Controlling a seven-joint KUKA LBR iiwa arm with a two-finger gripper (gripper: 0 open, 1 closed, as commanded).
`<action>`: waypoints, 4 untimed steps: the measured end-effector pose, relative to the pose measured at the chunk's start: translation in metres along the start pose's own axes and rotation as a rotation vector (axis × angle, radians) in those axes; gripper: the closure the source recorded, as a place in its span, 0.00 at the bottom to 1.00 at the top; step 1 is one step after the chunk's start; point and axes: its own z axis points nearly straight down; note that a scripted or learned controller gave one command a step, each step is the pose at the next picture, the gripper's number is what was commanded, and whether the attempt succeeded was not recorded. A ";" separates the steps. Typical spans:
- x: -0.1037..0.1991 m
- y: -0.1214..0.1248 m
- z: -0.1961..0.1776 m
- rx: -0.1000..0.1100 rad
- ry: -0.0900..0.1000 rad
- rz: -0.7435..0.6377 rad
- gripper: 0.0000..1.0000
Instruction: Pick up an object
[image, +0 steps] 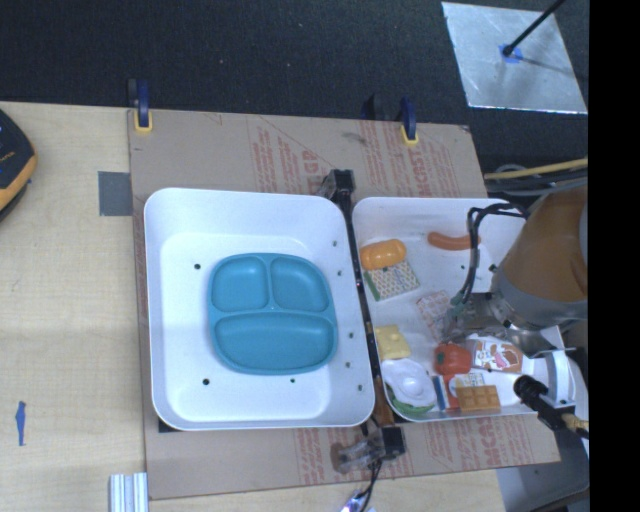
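two white bins sat side by side on the table (80, 300); the right bin (440, 212) held crowded toy food, and the hand (468, 322) hovered just above a red tomato (453, 358) at five o'clock, its state impossible to tell.

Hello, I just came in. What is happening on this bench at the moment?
A grey robot arm with an orange band reaches from the right into the right bin, where small items lie: an orange piece, a sausage, a red piece and some packets. Its pincer is low among them, near the red piece; a grasp cannot be made out. The left bin holds a blue divided plate.
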 end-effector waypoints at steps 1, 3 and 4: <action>-0.043 0.032 -0.066 0.002 0.005 0.008 1.00; 0.003 0.008 0.030 0.019 0.013 0.001 0.00; -0.001 0.010 0.015 0.013 0.009 0.002 1.00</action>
